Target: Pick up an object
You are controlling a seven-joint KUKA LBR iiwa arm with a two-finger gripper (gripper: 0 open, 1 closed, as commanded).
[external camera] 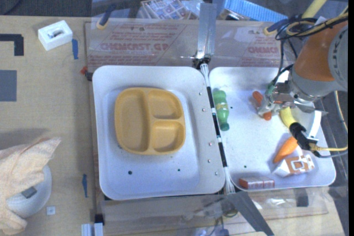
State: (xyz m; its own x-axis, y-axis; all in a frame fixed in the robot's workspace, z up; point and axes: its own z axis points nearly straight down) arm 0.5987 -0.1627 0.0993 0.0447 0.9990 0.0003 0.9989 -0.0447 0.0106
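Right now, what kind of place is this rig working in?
Most likely a robotics lab bench set up for grasping trials: two shallow white bins side by side, toy-like items such as a green bottle and a carrot, and loose cables around the arm.

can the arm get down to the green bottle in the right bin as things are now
Probably yes. The green bottle lies by itself along the left wall of the right bin, with bare floor beside it. The gripper hangs over the same bin, further right, near the small orange piece.
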